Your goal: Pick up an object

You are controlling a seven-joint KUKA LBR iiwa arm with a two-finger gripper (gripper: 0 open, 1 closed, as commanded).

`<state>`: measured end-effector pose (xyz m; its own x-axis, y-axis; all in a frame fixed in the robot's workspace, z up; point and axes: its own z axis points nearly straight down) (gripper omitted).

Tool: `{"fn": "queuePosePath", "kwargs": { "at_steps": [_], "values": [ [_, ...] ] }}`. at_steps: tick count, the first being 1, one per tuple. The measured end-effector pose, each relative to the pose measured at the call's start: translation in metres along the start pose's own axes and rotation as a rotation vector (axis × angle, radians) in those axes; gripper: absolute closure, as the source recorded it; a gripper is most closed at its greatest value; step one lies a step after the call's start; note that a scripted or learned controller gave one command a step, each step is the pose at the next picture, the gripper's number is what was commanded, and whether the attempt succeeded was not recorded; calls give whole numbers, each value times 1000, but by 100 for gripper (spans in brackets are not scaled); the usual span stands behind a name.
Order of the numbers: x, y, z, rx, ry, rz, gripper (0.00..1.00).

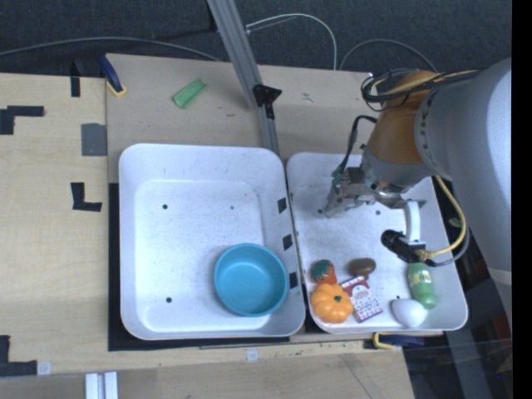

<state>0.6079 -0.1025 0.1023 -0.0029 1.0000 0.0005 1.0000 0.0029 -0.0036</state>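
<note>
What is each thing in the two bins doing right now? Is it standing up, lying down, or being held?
Blue bowl: upright, open side up, in the left bin.
Orange pumpkin toy: resting in the right bin, near its front edge.
Green bottle: lying on its side.
White egg-shaped thing: lying beside the bottle.
Small card: lying flat.
Brown oval thing: lying loose.
Gripper: low over the right bin, holding nothing visible.
</note>
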Motion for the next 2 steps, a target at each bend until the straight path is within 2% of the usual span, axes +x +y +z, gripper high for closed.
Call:
{"fn": "queuePosePath", "kwargs": {
  "at_steps": [1, 2],
  "values": [
    [10, 4, -48, -7, 0, 0, 100],
    [7, 14, -100, -8, -1, 1, 100]
  ]
}}
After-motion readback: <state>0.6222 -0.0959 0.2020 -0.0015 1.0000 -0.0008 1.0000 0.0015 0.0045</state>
